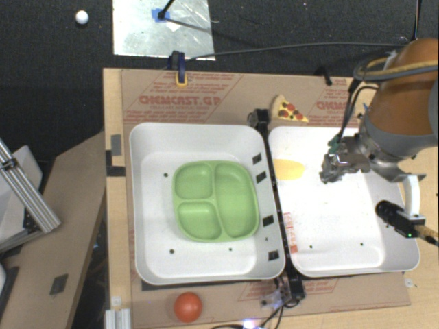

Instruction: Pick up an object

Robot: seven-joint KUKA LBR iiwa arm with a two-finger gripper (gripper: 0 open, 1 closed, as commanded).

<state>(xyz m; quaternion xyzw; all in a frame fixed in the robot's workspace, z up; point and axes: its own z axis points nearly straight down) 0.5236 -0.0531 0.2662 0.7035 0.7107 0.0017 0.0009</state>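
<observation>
"CHEMCAST GP" printed on brown sheet (180, 100) behind 2 bins; hand (332, 170) over right bin (343, 211), grip state unclear

The arm (405, 94) runs off the right edge, and the pincer (332, 168) (small, dark) is too blurred to read.

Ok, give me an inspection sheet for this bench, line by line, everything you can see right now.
Surface: cardboard-covered bench with left bin and right bin.
Job's things: yellow item in right bin; green divided tray in left bin.
Clutter: pizza slice toy behind the bins; orange ball in front.
End effector: end effector over right bin, right of the yellow item.
Cables: black cable behind the bench.
Surroundings: foil sheet, white ball.
</observation>
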